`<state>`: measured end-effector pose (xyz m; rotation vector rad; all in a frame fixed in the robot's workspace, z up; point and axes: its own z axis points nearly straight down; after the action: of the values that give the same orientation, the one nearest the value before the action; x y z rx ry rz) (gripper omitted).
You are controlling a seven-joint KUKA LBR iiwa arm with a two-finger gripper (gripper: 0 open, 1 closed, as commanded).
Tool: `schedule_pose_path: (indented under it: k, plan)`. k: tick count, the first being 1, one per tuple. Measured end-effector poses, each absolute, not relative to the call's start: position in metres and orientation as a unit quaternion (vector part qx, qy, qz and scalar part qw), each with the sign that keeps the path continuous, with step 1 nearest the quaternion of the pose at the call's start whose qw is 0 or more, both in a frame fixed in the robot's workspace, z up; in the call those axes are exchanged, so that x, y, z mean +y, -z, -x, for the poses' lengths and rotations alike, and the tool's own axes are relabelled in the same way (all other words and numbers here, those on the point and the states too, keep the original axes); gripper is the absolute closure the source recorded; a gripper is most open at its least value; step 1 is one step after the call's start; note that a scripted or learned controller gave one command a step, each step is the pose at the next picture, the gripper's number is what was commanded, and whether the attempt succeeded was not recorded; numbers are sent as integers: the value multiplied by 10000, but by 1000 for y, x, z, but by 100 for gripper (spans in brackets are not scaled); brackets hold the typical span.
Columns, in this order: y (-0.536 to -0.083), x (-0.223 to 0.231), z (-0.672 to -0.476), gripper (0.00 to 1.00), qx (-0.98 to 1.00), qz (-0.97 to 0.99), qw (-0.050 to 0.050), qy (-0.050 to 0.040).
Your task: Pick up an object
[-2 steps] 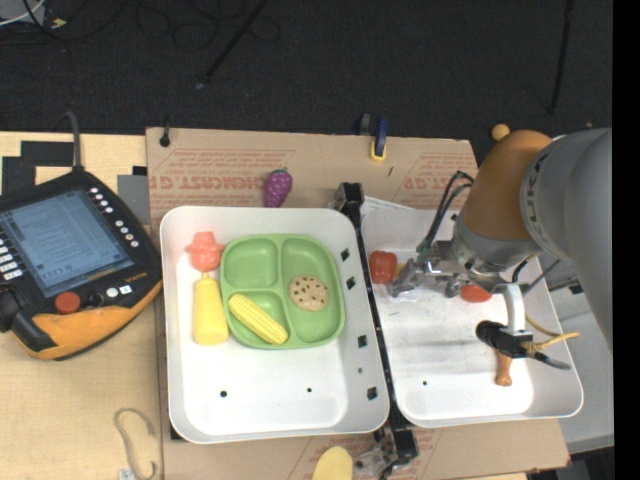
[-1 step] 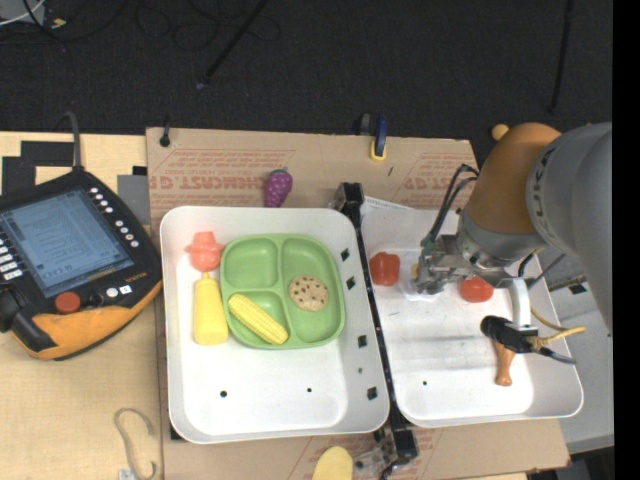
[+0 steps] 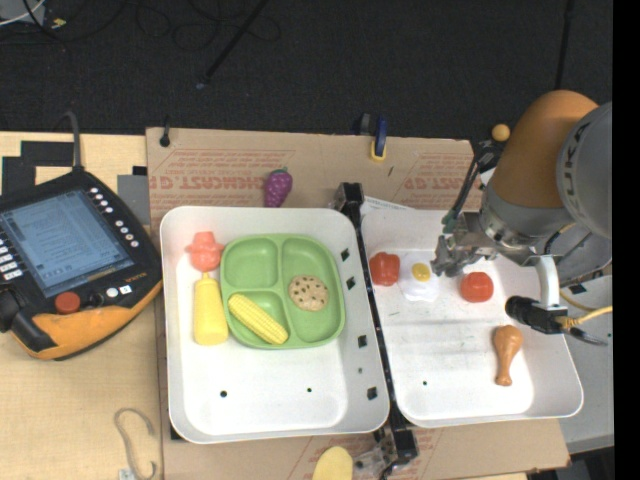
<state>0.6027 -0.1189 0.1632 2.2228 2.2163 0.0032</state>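
My gripper [image 3: 447, 260] hangs low over the right bin [image 3: 450, 388], near its back. Just left of it lies a white fried egg with a yellow yolk [image 3: 421, 278]. A red tomato [image 3: 477, 287] sits just to its right, and a red pepper piece [image 3: 384, 267] lies farther left by the bin's wall. A brown chicken drumstick [image 3: 507, 352] lies toward the front right. I see nothing lifted off the bin floor.
The left bin [image 3: 260, 398] holds a green divided plate [image 3: 285, 290] with a corn cob [image 3: 258, 319] and a cookie [image 3: 308, 291], beside a yellow bottle [image 3: 208, 310] and a pink toy [image 3: 204, 251]. Purple grapes [image 3: 278, 186] lie behind the bins. A teach pendant [image 3: 70, 258] sits at the left.
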Motion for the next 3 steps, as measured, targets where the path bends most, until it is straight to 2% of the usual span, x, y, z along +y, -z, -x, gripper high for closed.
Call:
schedule_pose_path:
  k: [1, 2, 3]
  plan:
    - [-206, -120, -605, 100, 7067, -7076, 9, -8]
    - [-229, -122, -605, 100, 7067, -7075, 2, -5]
    - [-224, -99, -561, 100, 7058, -7084, -28, 16]
